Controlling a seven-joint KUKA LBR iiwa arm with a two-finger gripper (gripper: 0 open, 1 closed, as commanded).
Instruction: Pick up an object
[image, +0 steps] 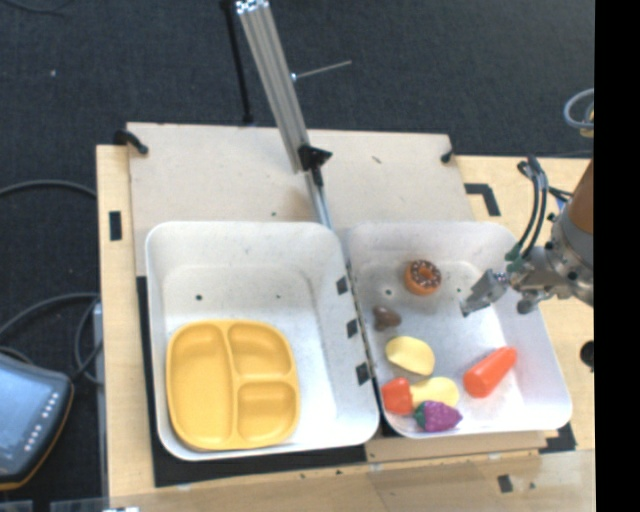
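Two white bins sit side by side. The left bin (170, 260) holds one yellow divided tray (232, 384). The right bin (545, 375) holds six small things: one doughnut (423, 277), one brown lump (386, 319), one pale yellow piece (409, 354), one carrot (489, 371), one red piece (397, 396) and one purple grape bunch (437, 416). The gripper (497, 293) hangs over the right bin's upper right part, its fingers apart with nothing between them. The doughnut lies near, to its left; the carrot lies below it. The arm (573, 235) reaches in from the right, wrist angled leftward and down.
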